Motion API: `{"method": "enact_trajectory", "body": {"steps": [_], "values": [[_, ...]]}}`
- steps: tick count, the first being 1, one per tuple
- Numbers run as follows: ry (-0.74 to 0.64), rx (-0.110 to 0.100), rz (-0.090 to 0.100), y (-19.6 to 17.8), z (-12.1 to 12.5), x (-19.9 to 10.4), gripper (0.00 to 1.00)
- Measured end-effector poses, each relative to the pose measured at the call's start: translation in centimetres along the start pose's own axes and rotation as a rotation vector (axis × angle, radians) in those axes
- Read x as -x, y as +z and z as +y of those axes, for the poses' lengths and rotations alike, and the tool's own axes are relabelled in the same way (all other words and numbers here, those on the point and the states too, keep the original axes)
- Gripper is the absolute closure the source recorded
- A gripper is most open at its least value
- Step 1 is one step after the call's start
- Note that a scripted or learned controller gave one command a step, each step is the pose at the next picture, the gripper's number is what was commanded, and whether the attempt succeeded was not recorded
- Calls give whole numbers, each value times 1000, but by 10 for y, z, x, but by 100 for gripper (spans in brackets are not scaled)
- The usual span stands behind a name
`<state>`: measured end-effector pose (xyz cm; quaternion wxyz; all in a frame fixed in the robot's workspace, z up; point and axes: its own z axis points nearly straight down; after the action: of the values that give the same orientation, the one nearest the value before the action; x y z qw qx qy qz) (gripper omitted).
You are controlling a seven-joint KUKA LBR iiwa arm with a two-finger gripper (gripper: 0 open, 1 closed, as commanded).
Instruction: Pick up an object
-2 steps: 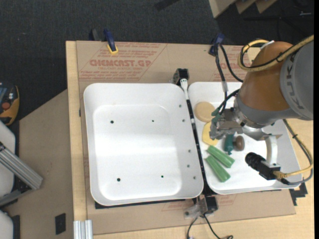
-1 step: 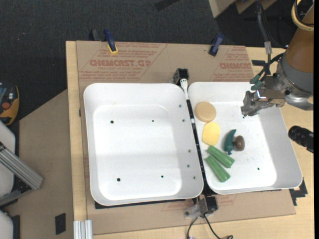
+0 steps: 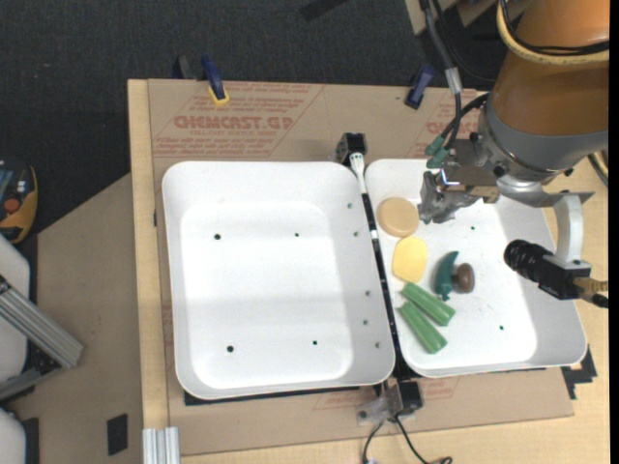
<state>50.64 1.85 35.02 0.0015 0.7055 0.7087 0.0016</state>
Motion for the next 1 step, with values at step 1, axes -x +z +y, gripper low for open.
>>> {"method": "enact_trajectory", "body": {"steps": [1], "values": [[-1, 2, 1, -33, 15, -44, 100]]}}
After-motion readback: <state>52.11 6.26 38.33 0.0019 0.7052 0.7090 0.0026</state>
